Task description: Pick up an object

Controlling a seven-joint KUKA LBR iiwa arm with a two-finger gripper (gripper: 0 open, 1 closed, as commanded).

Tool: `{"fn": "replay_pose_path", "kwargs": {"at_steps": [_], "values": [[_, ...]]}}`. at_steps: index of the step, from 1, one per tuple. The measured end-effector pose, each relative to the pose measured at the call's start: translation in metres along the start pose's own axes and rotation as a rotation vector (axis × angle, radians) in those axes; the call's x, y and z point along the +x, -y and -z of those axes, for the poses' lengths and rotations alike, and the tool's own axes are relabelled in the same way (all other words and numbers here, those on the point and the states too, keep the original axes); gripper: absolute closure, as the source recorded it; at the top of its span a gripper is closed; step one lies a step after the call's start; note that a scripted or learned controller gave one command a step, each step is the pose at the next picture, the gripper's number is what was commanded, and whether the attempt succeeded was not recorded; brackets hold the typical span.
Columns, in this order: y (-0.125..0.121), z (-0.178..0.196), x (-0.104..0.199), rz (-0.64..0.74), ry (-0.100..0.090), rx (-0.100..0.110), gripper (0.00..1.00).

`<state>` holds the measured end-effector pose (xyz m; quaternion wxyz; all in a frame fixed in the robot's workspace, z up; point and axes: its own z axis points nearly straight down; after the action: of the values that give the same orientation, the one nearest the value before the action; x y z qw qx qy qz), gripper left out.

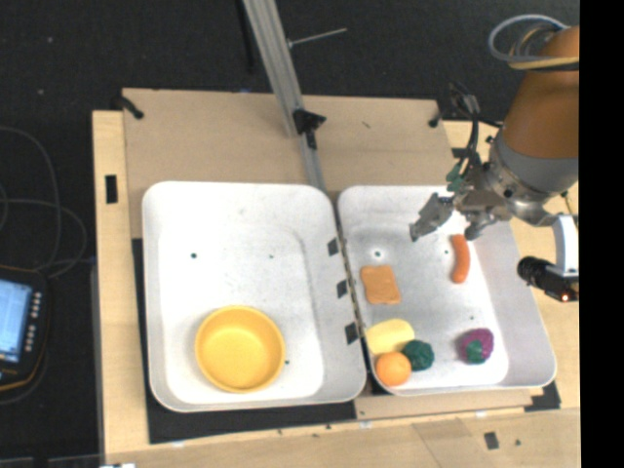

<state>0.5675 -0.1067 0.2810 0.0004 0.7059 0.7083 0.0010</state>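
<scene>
Nearest the camera, a round orange fruit, dark green lump and purple lump lie well below the fingers. The tan square slab lies lower left of them. The two-finger gripper hangs spread, pinching nothing, the orange carrot-shaped piece just beneath its right finger.

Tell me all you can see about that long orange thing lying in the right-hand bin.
The long orange thing looks like a small toy carrot or sausage, smooth and plastic-looking, orange-red. It lies flat on the floor of the right bin, in its upper right part, lengthwise roughly up and down the view. Nothing touches it; the gripper hangs just above its upper end. The tan square block lies apart to its left.
</scene>
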Motion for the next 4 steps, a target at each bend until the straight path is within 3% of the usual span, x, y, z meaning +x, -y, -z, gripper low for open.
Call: {"fn": "replay_pose_path", "kwargs": {"at_steps": [1,4], "values": [[0.000,0.000,0.000,-0.001,0.000,0.000,0.00],[-0.005,-0.163,-0.021,-0.005,0.002,0.004,0.00]]}}
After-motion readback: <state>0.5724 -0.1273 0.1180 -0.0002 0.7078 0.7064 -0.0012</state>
